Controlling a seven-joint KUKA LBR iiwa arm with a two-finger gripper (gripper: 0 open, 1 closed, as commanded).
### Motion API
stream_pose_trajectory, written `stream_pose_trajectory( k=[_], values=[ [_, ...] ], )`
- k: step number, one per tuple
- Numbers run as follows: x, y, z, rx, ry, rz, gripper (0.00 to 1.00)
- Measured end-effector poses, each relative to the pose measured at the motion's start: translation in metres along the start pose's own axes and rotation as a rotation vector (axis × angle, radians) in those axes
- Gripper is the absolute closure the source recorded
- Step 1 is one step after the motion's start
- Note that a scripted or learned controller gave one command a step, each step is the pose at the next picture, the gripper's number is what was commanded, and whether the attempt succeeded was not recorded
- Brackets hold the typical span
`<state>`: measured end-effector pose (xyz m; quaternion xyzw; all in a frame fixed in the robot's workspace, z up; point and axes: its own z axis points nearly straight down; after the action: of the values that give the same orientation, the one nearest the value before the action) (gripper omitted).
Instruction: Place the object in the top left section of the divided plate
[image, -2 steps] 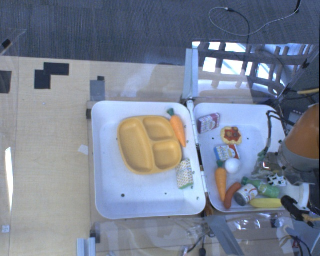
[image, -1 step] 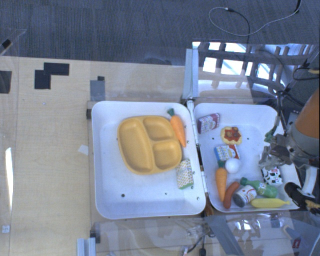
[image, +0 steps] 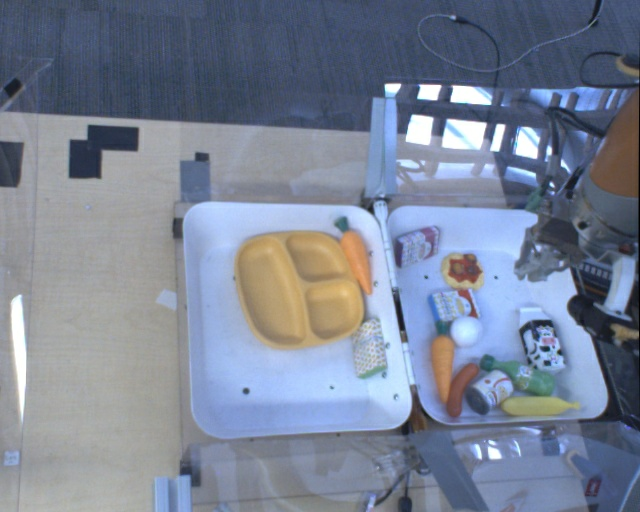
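Note:
A yellow divided plate (image: 297, 288) lies in the left bin (image: 220, 400), with one long section on its left and two smaller ones on its right. All three sections hold nothing. An orange carrot (image: 355, 258) rests against the plate's upper right rim. A patterned pouch (image: 370, 349) lies just off its lower right corner. My gripper (image: 540, 262) hangs over the upper right part of the right bin (image: 500, 225), apart from the toys below, with a cow-patterned carton (image: 542, 346) nearest it.
The right bin holds several toy foods: a red carton (image: 417, 245), a pizza piece (image: 463, 270), a blue packet (image: 452, 303), a white egg (image: 465, 330), a second carrot (image: 442, 366), a sausage (image: 461, 389), a can (image: 489, 392), a banana (image: 540, 406). A ridge separates the bins.

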<state>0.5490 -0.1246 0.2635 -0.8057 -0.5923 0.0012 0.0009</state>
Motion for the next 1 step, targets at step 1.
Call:
stream_pose_trajectory(
  k=[1],
  values=[
    [0.0668, 0.1055, -0.0430, -0.002, -0.001, -0.145, 1.00]
  ],
)
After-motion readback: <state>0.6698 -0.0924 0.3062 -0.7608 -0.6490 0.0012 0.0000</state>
